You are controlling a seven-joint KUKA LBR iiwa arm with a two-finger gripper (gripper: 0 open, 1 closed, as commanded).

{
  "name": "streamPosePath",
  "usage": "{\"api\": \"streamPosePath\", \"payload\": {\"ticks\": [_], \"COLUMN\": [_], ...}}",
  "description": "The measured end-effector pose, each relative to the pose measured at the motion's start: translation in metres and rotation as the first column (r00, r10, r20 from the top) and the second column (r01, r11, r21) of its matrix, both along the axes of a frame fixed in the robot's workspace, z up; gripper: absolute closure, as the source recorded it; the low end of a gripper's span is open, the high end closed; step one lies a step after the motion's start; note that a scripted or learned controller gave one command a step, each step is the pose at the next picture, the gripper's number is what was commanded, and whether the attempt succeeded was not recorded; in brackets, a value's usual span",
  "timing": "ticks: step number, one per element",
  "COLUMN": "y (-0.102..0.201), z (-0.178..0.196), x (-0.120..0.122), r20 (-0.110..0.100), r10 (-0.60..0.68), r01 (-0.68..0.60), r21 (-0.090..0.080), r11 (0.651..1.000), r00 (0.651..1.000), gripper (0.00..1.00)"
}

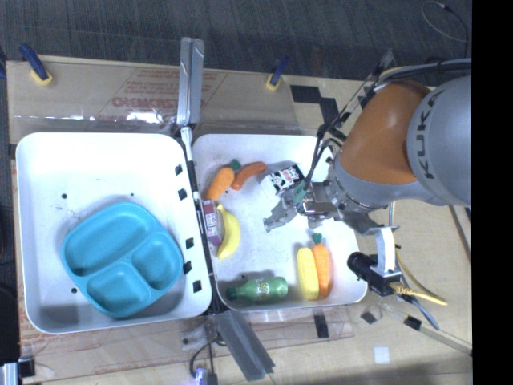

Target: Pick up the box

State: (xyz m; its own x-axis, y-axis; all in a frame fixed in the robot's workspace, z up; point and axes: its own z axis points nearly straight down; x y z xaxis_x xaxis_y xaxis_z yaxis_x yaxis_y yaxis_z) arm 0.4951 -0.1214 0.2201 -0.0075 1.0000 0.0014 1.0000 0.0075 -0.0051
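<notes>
From the camera view, the right bin (240, 147) serves as the landmark. The gripper (280, 213) hangs over its middle, its grey fingers (276, 217) spread with nothing between them. The box (283, 176), white with black patches, lies just behind the gripper toward the bin's far wall; whether they touch is unclear. A banana (228, 233) lies by the bin's left wall, a green bottle (258, 289) by its near wall. The left bin (48, 155) holds a blue tray (120, 257).
</notes>
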Motion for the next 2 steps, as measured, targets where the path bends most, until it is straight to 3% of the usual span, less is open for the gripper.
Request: {"api": "streamPosePath", "payload": {"ticks": [1,2], "y": [0.023,-0.013], "z": [-0.080,0.143], "x": [-0.019,0.039], "r20": [0.001,0.005], "r10": [0.167,0.286], "r01": [-0.167,-0.286], "r21": [0.000,-0.003], "r11": [0.986,0.958], "r00": [0.986,0.958], "gripper": [0.00,0.00]}}
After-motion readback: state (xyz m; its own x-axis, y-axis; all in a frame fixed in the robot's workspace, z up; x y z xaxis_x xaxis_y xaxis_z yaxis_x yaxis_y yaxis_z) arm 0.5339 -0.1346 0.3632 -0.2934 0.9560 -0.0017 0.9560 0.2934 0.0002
